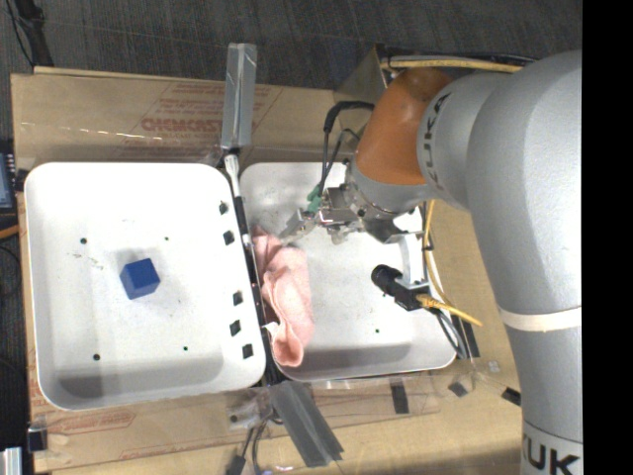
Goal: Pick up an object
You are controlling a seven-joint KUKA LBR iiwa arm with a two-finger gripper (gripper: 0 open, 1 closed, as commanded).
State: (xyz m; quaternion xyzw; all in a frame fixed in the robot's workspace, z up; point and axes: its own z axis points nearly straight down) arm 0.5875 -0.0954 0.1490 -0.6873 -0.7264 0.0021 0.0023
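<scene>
The camera view looks down on two shallow white bins side by side on the tabletop. A small blue cube sits alone in the left white bin, with lots of bare floor all around it. A soft pink cloth lies bunched along the left wall of the right white bin, by the divider. The big grey arm with the orange band hangs over that bin's top end. Its jaws sit just above the cloth; I cannot tell if they are apart or together.
</scene>
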